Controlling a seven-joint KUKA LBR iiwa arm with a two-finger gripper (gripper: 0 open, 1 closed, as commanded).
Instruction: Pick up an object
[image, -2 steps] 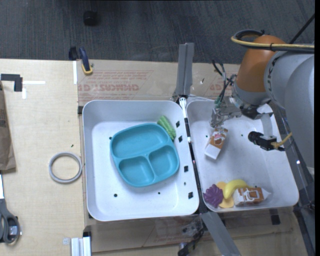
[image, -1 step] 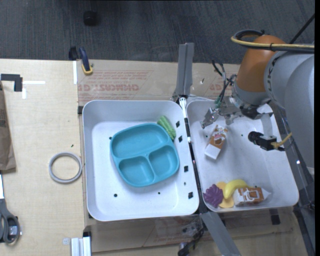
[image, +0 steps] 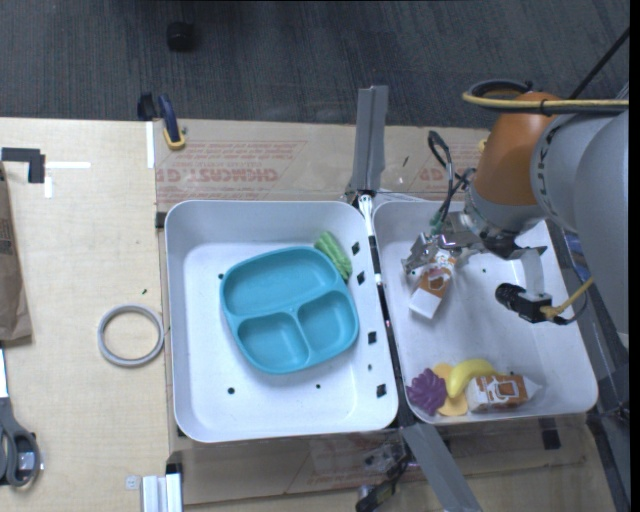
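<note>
Directly beneath the end effector (image: 432, 256), a small white-and-brown carton (image: 430, 290), seemingly between its closed fingers.

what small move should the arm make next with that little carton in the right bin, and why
Probably a short straight lift. The gripper sits right on the small carton in the right bin, and the carton looks tilted. A small rise would show whether it really comes along.
</note>
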